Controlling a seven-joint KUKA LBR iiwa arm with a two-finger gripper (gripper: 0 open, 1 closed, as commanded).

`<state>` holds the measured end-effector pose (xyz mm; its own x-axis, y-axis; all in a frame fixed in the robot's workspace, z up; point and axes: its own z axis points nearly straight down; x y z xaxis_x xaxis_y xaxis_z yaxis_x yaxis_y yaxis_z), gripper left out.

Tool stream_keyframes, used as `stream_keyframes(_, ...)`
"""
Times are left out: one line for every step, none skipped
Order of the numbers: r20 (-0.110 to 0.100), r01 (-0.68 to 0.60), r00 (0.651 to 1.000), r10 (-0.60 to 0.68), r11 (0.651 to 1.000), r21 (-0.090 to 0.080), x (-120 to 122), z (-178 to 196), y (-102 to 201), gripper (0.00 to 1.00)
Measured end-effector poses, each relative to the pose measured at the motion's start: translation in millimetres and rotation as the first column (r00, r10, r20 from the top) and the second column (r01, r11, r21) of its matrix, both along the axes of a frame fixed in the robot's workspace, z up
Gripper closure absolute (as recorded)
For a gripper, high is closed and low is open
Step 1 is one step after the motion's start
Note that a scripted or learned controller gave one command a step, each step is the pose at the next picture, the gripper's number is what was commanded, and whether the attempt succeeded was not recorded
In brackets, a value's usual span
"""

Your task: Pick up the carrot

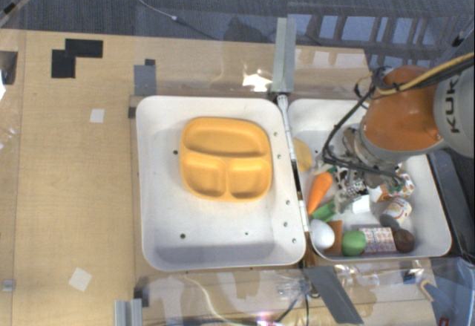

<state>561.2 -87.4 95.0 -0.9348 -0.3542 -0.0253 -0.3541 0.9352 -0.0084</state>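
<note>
The arm's orange band (401, 120) rises closest to the lens, a broad rounded collar over the right bin (438, 243) with dark cables looping off its left side; beneath it the gripper (355, 185) reaches down among the clutter, and how wide it stands I cannot tell, since the wrist and cables hide its tips; nothing can be seen held in it. Just left of the gripper lies the carrot (320, 187), orange and tapered, tilted with its narrow end up and its green top (323, 209) pointing down toward the near wall; it rests on the bin floor close to the divider between the bins, near the gripper but whether touching it cannot be judged. Below the gripper and to its left sits a white egg (322, 234); right of the egg a green rounded item (354, 242), then a patterned box (378, 240) and a dark brown lump (404, 240) along the near wall; right of the gripper stands a small white and orange container (397, 207). A pale yellow item (303, 154) lies up and left of the gripper, against the divider. Well to the gripper's left, the left bin (159, 243) holds a yellow divided plate (225, 158) with three compartments, lying flat in the middle.
</note>
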Motion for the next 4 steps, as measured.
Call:
stream_keyframes(0.008,-0.006,1.000,0.006,1.000,-0.001,2.9,13.3,1.2,1.00)
stream_keyframes(0.006,-0.006,1.000,0.006,1.000,-0.001,2.3,12.5,1.2,0.00)
stream_keyframes(-0.005,0.009,1.000,-0.009,1.000,-0.001,-11.4,-2.5,0.9,0.00)
stream_keyframes(0.017,0.006,1.000,-0.006,1.000,-0.002,-4.8,13.2,2.3,1.00)
